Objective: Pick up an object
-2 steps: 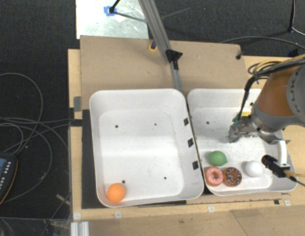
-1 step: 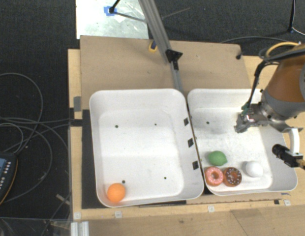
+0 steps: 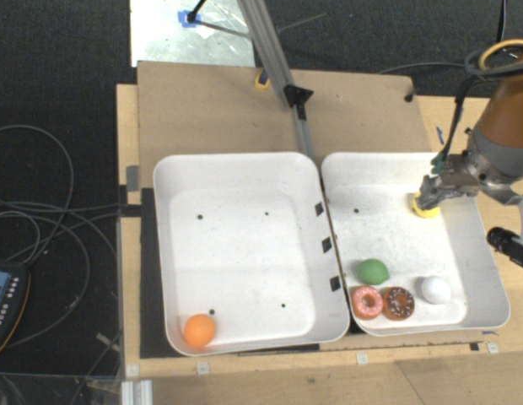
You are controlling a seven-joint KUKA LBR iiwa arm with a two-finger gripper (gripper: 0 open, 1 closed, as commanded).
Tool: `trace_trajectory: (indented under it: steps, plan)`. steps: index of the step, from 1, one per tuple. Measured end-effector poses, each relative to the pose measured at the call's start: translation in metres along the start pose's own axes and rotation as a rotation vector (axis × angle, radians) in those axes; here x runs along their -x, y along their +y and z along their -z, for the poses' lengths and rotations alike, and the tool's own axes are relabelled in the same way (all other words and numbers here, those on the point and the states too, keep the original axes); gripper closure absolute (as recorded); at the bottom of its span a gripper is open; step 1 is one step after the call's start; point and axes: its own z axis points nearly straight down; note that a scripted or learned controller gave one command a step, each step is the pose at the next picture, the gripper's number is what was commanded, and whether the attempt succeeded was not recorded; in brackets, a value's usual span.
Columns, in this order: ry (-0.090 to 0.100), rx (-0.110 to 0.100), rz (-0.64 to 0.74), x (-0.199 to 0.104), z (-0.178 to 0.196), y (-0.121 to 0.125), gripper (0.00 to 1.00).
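Yellow plastic peeks out beneath the pincer: a small yellow piece lying in the right bin, near its far wall. The pincer sits right on top of it, likely lowered for a grab; whether it is open or closed, I cannot tell. Nearer the front lie a green ball, two doughnuts and a white ball. An orange ball rests in the left bin.

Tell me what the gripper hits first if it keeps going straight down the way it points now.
Most likely the small yellow object directly beneath the gripper, lying on the floor of the right white plastic bin. How much gap remains between them is unclear from this slanted view.
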Motion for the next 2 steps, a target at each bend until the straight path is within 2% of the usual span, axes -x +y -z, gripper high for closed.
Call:
trace_trajectory:
  steps: [1,2]
  plan:
    - [0.001,-0.003,-0.001,0.0,0.036,0.002,1.0]
    - [0.003,-0.005,0.004,-0.045,0.022,0.025,1.0]
